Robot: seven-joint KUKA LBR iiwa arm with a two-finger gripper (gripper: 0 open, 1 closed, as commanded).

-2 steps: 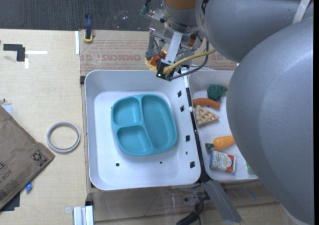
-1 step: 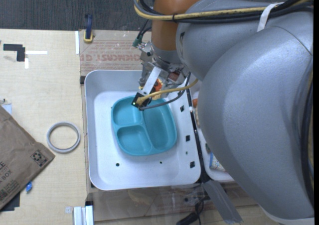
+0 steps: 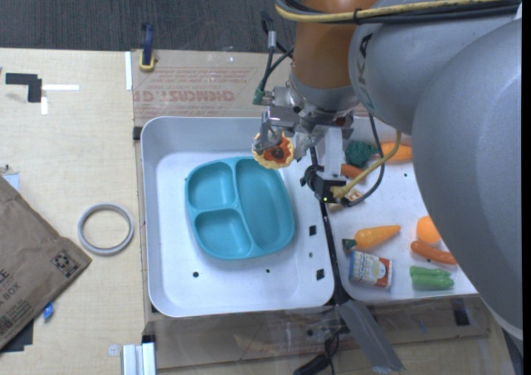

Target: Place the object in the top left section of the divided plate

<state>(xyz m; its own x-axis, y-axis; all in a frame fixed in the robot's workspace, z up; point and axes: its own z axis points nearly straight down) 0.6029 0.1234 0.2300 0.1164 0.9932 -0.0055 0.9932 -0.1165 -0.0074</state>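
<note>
The blue plate point(image 3: 241, 209) lies in the left bin point(image 3: 166, 224), three sections showing; just past the plate's far right corner the gripper point(image 3: 275, 143) hangs with a pizza slice point(image 3: 275, 152) pinched between its fingers, over the plate's edge; right of the plate, in the other bin point(image 3: 390, 286), lie a carrot point(image 3: 376, 236), a small carton point(image 3: 370, 269), a green pepper point(image 3: 431, 279); left of the plate, on the bench point(image 3: 66, 141), sits a grey ring point(image 3: 105, 227) beside a cardboard box point(image 3: 29, 261).

A small round yellow-and-red toy food piece point(image 3: 275, 152) hangs just above the upper right rim of the turquoise three-section divided plate point(image 3: 241, 207) lying flat at frame centre.
</note>
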